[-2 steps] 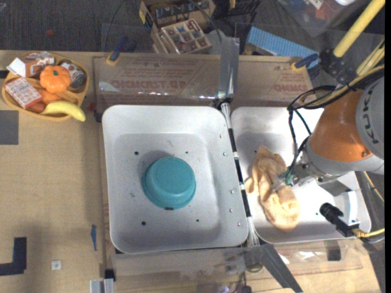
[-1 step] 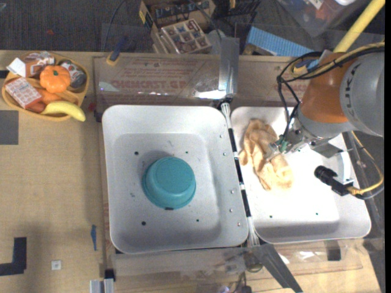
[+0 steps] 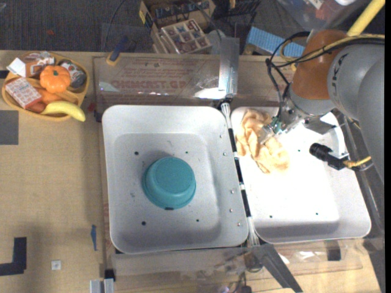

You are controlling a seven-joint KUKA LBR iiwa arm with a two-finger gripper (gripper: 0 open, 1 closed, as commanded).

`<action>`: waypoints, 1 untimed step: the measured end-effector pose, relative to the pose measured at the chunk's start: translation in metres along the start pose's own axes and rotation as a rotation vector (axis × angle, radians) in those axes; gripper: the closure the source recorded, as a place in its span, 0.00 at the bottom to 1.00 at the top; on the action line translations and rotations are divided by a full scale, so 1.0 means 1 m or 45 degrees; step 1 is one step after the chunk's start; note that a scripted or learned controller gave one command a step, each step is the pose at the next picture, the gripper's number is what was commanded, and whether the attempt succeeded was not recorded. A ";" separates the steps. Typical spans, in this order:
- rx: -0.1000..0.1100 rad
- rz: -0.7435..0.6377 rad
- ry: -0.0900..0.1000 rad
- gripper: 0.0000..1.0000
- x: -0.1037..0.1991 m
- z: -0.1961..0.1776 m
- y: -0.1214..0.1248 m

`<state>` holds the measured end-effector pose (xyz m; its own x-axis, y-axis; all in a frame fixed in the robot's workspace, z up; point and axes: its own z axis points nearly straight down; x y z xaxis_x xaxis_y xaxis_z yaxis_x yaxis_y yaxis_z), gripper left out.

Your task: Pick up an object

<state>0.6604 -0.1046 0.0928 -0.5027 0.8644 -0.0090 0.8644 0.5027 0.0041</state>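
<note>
A crumpled pale orange cloth (image 3: pixel 261 145) lies in the back left corner of the right bin (image 3: pixel 317 212). A teal bowl (image 3: pixel 170 182) sits upside down in the middle of the left bin (image 3: pixel 122 133). My gripper (image 3: pixel 270 130) reaches in from the right and is low over the cloth, its tip at the cloth's upper right part and seemingly touching it. The grey arm with its orange band (image 3: pixel 317 72) rises behind the gripper and hides the right bin's back edge.
A black connector on a yellow cable (image 3: pixel 324 153) hangs over the right bin beside the arm. A clear plastic lid (image 3: pixel 165 81) lies behind the left bin. A dish of toy fruit (image 3: pixel 46 87) stands at the bench's far left.
</note>
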 end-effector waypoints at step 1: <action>0.000 -0.001 -0.001 0.00 0.000 0.000 0.000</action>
<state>0.6605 -0.1044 0.0929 -0.5033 0.8640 -0.0095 0.8641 0.5034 0.0037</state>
